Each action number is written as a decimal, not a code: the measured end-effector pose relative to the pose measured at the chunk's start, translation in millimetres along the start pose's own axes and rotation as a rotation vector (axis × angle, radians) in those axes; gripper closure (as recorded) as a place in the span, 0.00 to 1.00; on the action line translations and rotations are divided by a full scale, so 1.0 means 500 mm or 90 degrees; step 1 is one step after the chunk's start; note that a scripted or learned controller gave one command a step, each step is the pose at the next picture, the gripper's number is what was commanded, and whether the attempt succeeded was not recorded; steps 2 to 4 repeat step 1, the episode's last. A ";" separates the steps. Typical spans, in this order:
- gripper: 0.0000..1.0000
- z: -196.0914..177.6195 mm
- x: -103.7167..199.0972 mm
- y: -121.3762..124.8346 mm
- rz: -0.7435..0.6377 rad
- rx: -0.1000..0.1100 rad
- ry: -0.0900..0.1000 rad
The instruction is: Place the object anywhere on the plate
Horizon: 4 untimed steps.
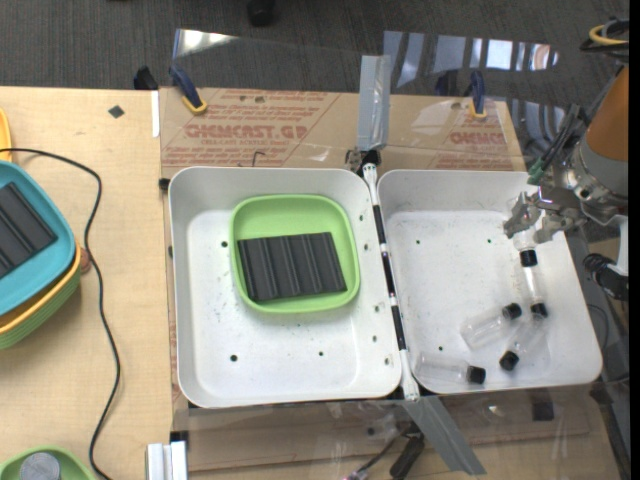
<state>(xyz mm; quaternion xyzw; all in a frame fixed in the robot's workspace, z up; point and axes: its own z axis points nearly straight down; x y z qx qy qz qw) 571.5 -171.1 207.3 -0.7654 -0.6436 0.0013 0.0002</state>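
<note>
Green plate (292, 218) with a black ribbed insert sits in the left bin (200, 358). We see clear black-capped vials (510, 318) in the right bin (440, 258). Gripper (530, 218) hovers above them; finger state we cannot tell.

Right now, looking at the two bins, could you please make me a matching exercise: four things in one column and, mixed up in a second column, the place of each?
Things:
1. green plate
2. black ridged mat
3. clear vials with black caps
4. gripper

Places:
A. lying in the right bin, near its right front corner
B. resting on the plate
C. above the right bin's far right edge
D. in the left bin, toward its back

Pairs: 1-D, 2-B, 3-A, 4-C
</note>
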 end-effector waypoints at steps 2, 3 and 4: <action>0.00 0.000 0.000 0.000 0.000 0.000 0.000; 0.00 0.000 0.000 0.000 0.000 0.000 0.000; 0.00 0.000 0.000 0.000 0.000 0.000 0.000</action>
